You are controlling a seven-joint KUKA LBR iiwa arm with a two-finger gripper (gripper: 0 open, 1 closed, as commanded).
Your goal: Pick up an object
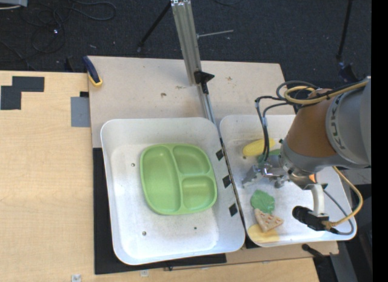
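The gripper hovered above a probably light, squishy green toy, best pinched across the middle; jaws' state unclear.

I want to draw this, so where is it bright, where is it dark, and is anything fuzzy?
In the camera view, the two shallow white bins look brightest, almost washed out; the floor behind the bench is dark; the green divided plastic plate is sharp, with soft shading in its sections; the small things near the metal pincer, like the yellow banana-shaped toy, are a bit fuzzy.
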